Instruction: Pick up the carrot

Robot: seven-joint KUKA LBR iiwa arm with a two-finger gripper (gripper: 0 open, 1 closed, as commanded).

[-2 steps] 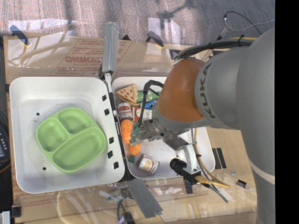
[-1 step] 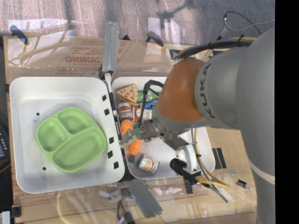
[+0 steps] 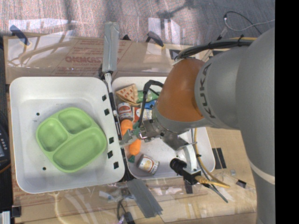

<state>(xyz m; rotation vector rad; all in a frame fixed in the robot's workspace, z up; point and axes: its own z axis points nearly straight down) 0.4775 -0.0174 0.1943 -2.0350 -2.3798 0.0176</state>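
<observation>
The carrot [image 3: 126,126] is an orange piece lying at the left side of the right bin [image 3: 209,158], close to the wall between the two bins. My gripper [image 3: 132,135] hangs low over it, and its tip crosses the carrot's lower end. A second orange patch [image 3: 135,147] shows just below the gripper; I cannot tell whether it belongs to the same carrot. The orange wrist band and grey arm hide the middle of the right bin.
In the right bin, a toy pizza slice [image 3: 127,94] and a small can [image 3: 124,110] lie above the carrot, and another can [image 3: 147,164] lies below it. The left bin [image 3: 28,97] holds a green divided plate [image 3: 71,139]. Cables trail at the bin's lower right.
</observation>
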